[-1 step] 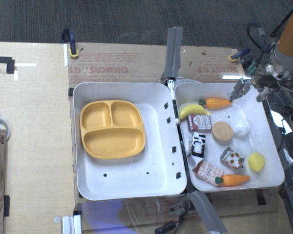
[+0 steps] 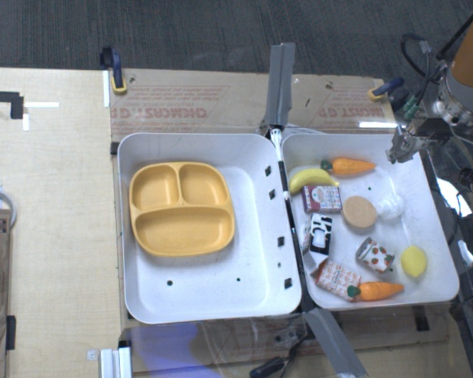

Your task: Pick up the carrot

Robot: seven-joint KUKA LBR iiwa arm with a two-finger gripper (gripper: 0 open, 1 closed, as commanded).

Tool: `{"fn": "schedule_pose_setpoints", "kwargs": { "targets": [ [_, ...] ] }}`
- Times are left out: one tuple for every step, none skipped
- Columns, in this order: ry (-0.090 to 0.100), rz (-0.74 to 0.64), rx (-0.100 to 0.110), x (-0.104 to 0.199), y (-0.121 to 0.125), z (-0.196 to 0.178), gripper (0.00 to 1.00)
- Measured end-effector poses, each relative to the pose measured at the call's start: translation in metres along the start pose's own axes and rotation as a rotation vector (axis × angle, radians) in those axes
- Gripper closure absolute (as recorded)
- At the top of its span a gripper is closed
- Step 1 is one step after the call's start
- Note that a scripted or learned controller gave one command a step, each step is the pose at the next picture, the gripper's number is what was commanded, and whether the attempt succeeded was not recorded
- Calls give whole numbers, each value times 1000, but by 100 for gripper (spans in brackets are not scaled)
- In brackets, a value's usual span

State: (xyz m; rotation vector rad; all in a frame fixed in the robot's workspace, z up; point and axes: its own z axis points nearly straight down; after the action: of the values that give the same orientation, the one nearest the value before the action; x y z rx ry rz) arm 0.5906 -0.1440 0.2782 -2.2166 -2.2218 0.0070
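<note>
Nearest, one carrot (image 2: 374,290) lies low in the right bin (image 2: 437,211); another carrot (image 2: 351,165) sits near the gripper (image 2: 400,150), seemingly empty, its opening unclear.

Dark grey carpeted floor (image 2: 181,14) ran along the top. Pale wooden worktop (image 2: 47,211) below it, with printed cardboard sheet (image 2: 197,101) laid flat. Lighting even.

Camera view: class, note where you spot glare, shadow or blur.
Camera view: glare whitens the right bin floor beside the round biscuit; a bluish sheen lies below the left bin; the yellow tray casts a soft shadow; the gripper looks dark and slightly blurred.
</note>
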Motion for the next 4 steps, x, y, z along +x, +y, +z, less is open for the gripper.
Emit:
{"fn": "schedule_pose_setpoints", "kwargs": {
  "targets": [
    [1, -166, -3, 2, -19, 128, 100],
    [1, -167, -3, 1, -19, 128, 0],
    [1, -387, -4, 38, -29, 161, 0],
    [-1, -406, -6, 39, -5, 118, 0]
  ]
}}
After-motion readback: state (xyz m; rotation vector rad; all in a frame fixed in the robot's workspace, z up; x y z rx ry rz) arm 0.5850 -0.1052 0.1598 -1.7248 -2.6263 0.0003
